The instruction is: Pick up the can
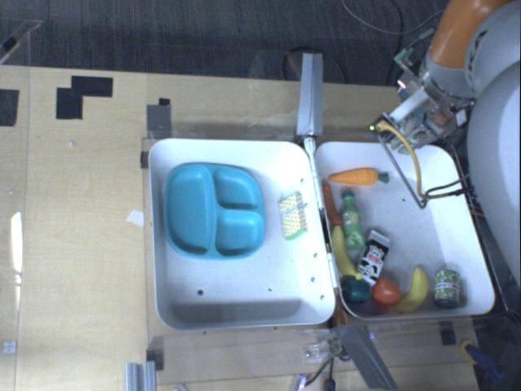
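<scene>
Grey arm (496, 63) with orange band (464, 15), cables trailing from its tool (399, 133).

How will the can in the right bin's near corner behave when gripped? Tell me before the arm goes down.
The can looks like a short cylinder standing on end, so it probably stays rigid under a squeeze. Its rounded side could slip or roll if knocked over. It sits close to the right bin's corner wall, with a banana beside it, so a push may wedge it rather than move it freely.

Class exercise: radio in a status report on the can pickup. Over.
Gripper above right bin's far edge, holding nothing visible. Can upright in near right corner, untouched. Banana lies just left of it, close. Over.
</scene>
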`<state>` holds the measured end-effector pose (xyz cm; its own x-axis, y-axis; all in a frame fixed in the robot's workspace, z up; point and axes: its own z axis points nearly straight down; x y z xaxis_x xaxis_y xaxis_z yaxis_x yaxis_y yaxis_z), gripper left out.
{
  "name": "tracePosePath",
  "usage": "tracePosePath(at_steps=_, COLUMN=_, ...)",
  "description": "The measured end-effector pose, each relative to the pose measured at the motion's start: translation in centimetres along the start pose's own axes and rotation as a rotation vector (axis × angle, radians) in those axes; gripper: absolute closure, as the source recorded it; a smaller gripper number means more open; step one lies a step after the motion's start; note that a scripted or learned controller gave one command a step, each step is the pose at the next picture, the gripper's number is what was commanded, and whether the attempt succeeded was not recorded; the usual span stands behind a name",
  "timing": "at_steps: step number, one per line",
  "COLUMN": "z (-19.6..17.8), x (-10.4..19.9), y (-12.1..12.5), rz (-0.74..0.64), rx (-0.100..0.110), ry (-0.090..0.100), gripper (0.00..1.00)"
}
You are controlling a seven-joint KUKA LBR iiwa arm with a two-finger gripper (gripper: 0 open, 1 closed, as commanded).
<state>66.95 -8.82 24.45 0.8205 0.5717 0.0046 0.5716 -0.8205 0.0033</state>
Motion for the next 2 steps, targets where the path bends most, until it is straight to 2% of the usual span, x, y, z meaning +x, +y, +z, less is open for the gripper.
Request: tracePosePath(at_steps=2, z=-2.3, x=0.5, y=-0.2, rz=-0.022, rx=-0.005, ry=0.005, gripper=1.00)
